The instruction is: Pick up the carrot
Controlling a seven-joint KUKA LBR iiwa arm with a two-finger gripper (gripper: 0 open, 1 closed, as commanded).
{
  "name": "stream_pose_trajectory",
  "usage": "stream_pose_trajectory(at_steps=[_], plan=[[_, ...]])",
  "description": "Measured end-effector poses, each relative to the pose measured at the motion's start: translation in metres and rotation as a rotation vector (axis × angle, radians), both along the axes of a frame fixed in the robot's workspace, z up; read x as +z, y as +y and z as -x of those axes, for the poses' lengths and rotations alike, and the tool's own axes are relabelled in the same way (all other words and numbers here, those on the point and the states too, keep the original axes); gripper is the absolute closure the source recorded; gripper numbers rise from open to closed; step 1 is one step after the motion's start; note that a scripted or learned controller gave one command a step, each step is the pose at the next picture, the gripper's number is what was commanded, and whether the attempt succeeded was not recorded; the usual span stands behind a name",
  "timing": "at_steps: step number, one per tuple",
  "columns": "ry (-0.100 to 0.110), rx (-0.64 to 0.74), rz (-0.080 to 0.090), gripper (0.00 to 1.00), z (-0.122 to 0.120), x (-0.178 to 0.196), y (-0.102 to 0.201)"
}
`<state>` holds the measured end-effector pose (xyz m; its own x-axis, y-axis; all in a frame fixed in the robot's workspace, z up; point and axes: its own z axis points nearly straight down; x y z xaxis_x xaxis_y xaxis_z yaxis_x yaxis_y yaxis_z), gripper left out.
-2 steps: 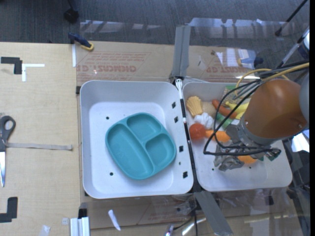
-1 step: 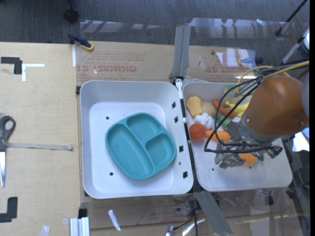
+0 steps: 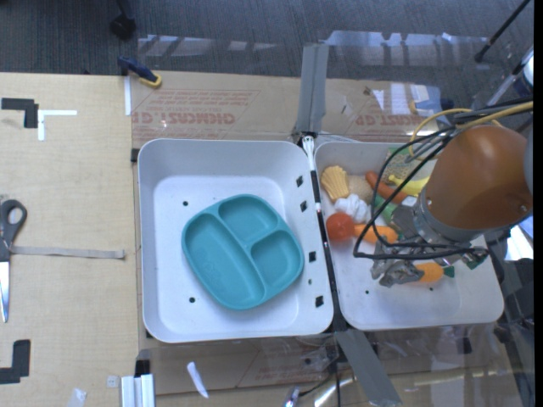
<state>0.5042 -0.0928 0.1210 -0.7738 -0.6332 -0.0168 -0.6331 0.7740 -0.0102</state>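
Low in the right bin (image 3: pixel 356 312), our gripper (image 3: pixel 392 271) hangs among the toy food; we cannot tell whether it is clenched or released. An orange carrot (image 3: pixel 424 270) lies just right of it, at lower right of the frame. We judge a clean pick needs centring over that carrot, clear of the tomato (image 3: pixel 340 226).

Past the bench we see dark grey carpet (image 3: pixel 254 7) running along the top. The bench top (image 3: pixel 68 185) is pale wood board, with black corner marks (image 3: pixel 21 113) and white tape (image 3: pixel 59 114). Scissors (image 3: pixel 8 244) lie at the left edge. Brown cardboard (image 3: pixel 212 108) lies behind the bins, under clear sheeting.
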Motion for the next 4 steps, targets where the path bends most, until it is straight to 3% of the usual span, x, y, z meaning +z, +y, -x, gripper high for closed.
stream_pose_trajectory(at_steps=[1, 2, 3, 4], plan=[[0.016, 0.281, 0.003, 1.00, -0.013, -0.029, -0.004], [0.014, 0.167, 0.002, 1.00, -0.064, 0.072, 0.058], [0.015, 0.166, 0.002, 0.00, -0.064, 0.071, 0.057], [0.018, 0.269, 0.003, 0.00, -0.051, -0.017, -0.004]])
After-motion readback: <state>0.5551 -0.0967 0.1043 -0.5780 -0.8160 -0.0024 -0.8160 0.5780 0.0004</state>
